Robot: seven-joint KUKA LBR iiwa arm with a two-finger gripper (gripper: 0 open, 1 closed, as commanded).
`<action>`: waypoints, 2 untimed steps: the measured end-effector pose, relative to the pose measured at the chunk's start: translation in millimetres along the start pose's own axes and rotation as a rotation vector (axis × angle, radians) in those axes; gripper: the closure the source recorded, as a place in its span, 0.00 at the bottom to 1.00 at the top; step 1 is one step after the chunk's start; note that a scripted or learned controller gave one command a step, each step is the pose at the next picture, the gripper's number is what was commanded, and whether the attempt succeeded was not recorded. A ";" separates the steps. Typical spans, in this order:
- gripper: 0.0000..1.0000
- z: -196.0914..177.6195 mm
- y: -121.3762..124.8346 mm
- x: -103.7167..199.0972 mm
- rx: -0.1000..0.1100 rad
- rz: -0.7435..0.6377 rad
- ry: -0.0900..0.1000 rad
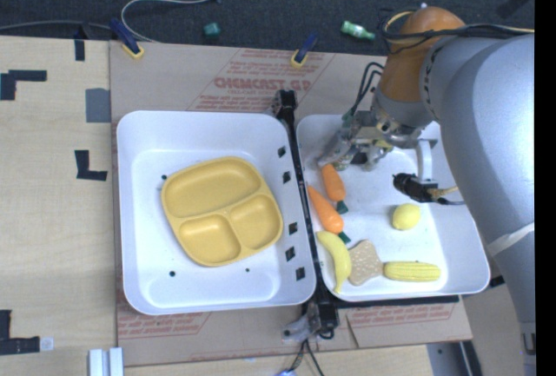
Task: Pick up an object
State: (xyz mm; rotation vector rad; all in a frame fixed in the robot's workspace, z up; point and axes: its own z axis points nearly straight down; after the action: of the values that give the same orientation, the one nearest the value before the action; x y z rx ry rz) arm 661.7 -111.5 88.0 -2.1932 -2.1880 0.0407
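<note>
The pincer [345, 153] is being held low in the right bin [452, 266], just above the upper carrot [334, 181]; its opening cannot be told. A divided yellow plate [222, 209] is being carried by the left bin [139, 218].

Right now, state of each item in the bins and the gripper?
Yellow three-compartment plastic tray: flat in left bin, nothing in it.
Two orange toy carrots: lying in right bin.
Yellow toy banana: lying by divider.
Tan biscuit: flat.
Yellow corn cob: on its side.
Yellow lemon: resting apart.
Gripper: above upper carrot, grip unclear.
</note>
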 end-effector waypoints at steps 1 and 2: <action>1.00 -9.5 -1.0 0.4 0.004 -0.002 -0.001; 1.00 -93.2 -61.8 58.3 -0.050 -0.005 -0.011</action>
State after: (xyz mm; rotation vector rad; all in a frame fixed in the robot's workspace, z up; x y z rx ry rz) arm 604.8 -54.2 184.8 -2.2182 -2.2245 -0.0013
